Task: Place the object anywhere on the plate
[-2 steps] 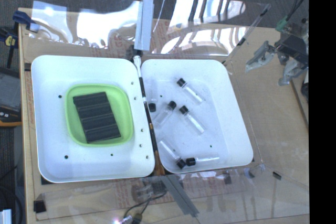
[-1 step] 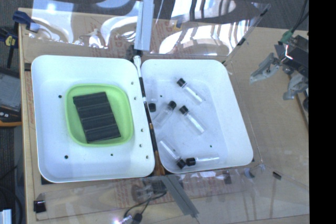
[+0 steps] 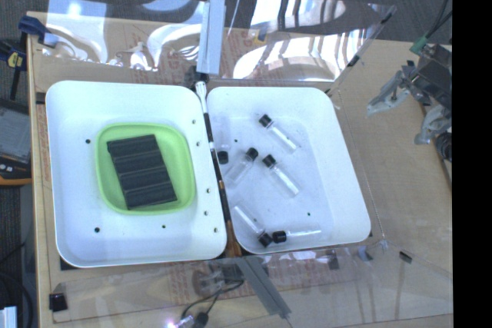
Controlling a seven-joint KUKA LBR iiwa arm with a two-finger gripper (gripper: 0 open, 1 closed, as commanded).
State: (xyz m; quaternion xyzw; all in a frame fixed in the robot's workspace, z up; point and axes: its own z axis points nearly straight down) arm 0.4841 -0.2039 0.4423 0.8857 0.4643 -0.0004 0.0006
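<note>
The camera view looks down on a brown tabletop that carries two shallow white bins with rounded corners. In the left bin lies a green plate, square with soft corners and a smooth, glossy rim. On the plate rests a dark ribbed block, rectangular and matte, a little turned. The right bin holds several small clear vials with black caps, scattered apart: one at the far side, one in the middle, one near the front edge. A clear plastic wall stands behind the bins and reflects light. At the right edge the grey gripper hangs over the bare tabletop, well apart from the bins. Nothing is between its fingers; how far they are open, I cannot tell.
</note>
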